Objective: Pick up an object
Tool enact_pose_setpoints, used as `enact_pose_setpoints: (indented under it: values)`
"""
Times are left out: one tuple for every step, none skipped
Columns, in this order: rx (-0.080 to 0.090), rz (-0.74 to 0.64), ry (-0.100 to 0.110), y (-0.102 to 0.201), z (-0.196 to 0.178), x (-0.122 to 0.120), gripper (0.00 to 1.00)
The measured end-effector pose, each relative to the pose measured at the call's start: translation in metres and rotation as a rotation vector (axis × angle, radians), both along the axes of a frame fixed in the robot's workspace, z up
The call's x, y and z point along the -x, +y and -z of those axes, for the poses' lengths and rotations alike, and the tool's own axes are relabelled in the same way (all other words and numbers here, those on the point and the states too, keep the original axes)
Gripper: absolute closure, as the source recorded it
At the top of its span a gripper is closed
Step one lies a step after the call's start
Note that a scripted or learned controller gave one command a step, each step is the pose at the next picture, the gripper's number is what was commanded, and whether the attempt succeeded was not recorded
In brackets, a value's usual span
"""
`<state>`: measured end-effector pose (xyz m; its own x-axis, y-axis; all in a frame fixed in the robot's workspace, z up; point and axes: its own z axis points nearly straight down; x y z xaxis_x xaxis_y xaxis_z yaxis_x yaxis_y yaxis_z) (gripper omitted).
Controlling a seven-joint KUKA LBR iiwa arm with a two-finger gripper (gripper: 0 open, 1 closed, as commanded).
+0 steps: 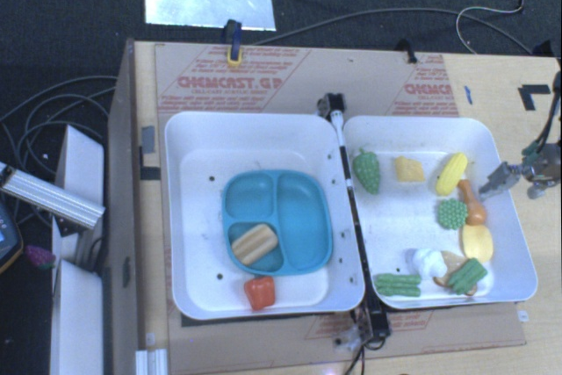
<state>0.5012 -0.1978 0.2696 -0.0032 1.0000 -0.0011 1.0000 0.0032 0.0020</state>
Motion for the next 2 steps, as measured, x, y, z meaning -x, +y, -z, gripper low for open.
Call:
enact_pose_setpoints:
  values:
    - [-0.001,-0.001,0.002,-0.008,0.082,-0.05,0.0]
    - [-0.002,-0.001,0.003,-0.008,0.17,-0.114,0.0]
